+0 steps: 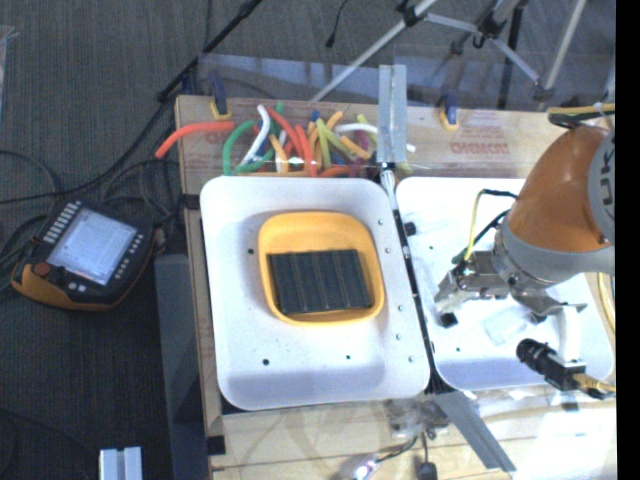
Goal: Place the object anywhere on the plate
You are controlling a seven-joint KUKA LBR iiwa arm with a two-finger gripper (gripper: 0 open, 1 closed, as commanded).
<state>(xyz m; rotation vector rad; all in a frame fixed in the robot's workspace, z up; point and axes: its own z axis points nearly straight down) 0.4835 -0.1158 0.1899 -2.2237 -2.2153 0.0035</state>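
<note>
A yellow plate (pixel 300 226) lies in the middle of the left white bin (pixel 300 368). A dark grey ribbed rectangular object (pixel 320 280) rests flat on the plate and covers most of its floor. My gripper (pixel 450 306) hangs low over the right white bin (pixel 440 218), near that bin's left wall and well to the right of the plate. The grey and orange arm (pixel 565 203) covers much of the right bin. A small pale scrap (pixel 500 328) lies on the bin floor just right of the gripper.
A bundle of coloured tubes (pixel 290 143) lies along the bench's back edge. A metal post (pixel 392 118) rises between the bins at the back. A teach pendant (pixel 85 253) sits on the floor at the left. A black fitting (pixel 545 360) sticks out by the right bin's front edge.
</note>
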